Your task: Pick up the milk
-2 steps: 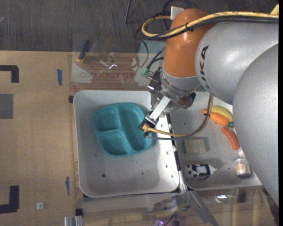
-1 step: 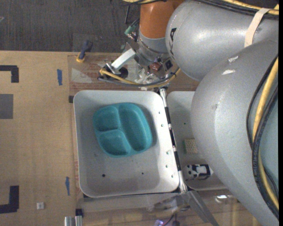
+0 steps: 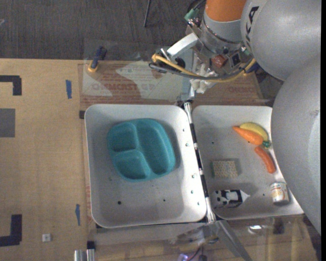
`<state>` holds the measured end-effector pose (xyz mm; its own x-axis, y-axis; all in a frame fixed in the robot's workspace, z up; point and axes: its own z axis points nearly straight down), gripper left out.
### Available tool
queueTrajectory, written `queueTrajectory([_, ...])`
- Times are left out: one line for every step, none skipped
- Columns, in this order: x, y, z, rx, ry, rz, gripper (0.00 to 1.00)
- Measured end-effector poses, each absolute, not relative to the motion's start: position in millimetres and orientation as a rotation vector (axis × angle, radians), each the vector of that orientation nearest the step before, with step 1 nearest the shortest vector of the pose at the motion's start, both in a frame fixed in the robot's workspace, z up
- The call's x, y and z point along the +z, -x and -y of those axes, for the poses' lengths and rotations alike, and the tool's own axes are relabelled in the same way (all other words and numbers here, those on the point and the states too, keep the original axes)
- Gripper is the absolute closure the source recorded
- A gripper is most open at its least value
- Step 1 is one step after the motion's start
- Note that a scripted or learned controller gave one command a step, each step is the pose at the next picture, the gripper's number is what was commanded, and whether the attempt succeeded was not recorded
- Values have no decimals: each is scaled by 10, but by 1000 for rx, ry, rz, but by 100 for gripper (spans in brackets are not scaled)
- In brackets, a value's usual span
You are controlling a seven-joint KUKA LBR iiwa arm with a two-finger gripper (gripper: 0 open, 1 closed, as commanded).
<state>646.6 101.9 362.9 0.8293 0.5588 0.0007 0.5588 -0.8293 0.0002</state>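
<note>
The two-finger gripper (image 3: 196,86) hangs at about twelve o'clock in the view, over the far rim where the two bins meet; whether it is open or closed cannot be told, since wrist hardware and yellow cabling crowd that spot. Nothing is seen held there. Above it rises the grey arm with the orange band (image 3: 224,9), its bulk running down the three o'clock side.

The task's thing — a small black-and-white cow-patterned milk carton (image 3: 230,198) — lies on its side at about five o'clock, in the right-hand shallow white bin (image 3: 204,120), close to the near-left corner and just beside the wall shared with the left-hand shallow white bin (image 3: 94,153). It is well apart from the gripper.

Judged by its look, the carton is light and probably hollow (a toy, most likely), stiff enough to pinch yet smooth and apt to slip or roll. The best hold would be across its short, flat-sided body at the middle — not the tapered spout end at three o'clock. The nearby wall leaves little room for a finger on that side, so it could go astray there.
</note>
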Motion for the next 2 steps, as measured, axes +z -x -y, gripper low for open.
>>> queueTrajectory([2671,-6579,-1241,6,2903,1197,100])
queueTrajectory([2673,-6580,-1241,5,2903,1197,0])
